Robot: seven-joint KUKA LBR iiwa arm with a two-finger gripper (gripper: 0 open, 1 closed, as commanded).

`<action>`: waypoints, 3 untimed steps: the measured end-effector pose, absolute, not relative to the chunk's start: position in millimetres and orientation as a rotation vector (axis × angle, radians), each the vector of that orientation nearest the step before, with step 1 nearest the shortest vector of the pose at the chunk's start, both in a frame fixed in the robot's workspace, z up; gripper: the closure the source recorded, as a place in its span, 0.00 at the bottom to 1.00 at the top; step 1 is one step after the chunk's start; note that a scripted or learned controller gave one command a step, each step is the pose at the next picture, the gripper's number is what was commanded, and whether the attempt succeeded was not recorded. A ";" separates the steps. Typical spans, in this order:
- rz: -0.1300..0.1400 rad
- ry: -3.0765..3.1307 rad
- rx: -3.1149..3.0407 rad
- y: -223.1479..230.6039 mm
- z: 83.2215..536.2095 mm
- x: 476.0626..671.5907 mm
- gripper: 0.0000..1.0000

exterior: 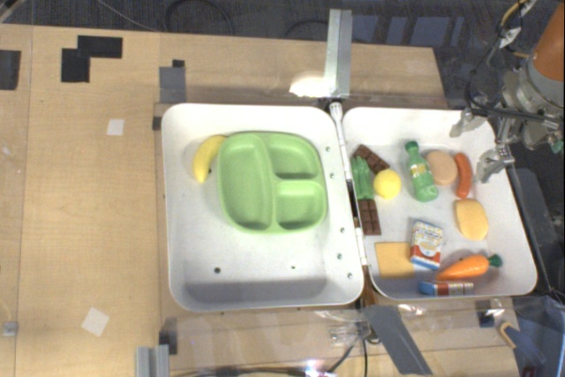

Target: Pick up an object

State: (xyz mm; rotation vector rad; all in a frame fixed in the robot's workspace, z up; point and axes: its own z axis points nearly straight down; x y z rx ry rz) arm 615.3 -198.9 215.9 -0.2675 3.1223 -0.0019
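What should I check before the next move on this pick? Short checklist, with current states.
1. Hand over the right bin: ok, at its upper right corner.
2. Object between its fingers: not ok, nothing visible there.
3. Nearest targets: ok, hot dog and peach egg lie apart from the hand.
4. Crowding: not ok, green bottle touches the egg.
5. Finger opening: cannot tell.
6. Left bin: ok, green tray and banana lie away from the hand.
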 end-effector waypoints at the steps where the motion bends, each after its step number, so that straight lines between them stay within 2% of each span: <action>1: -0.004 3.116 -0.298 -194.6 97.6 573.3 0.00; 2: -0.002 3.115 -0.271 -120.7 88.6 617.9 0.00; 3: -0.005 3.100 -0.275 -120.4 102.5 622.3 1.00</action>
